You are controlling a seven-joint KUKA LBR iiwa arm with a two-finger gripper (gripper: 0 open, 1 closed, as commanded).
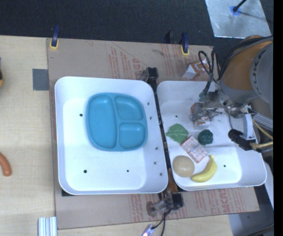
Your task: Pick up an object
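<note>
Pincer [201, 113] low in right bin [240, 173], upper middle; finger state unclear, nothing seen held. Just below it: dark green ball [206, 136], leaf [177, 132], packet [194, 149], round bun [183, 165], banana [205, 170]. Left bin [68, 132] held blue divided plate [116, 121]. Sausage [0, 161] out on wooden desk [18, 127], far left. Dark floor beyond.

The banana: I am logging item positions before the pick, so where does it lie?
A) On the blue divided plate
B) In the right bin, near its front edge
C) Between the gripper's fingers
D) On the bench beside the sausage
B: the banana lies on the floor of the right bin by its front edge, next to the round tan item.
</note>
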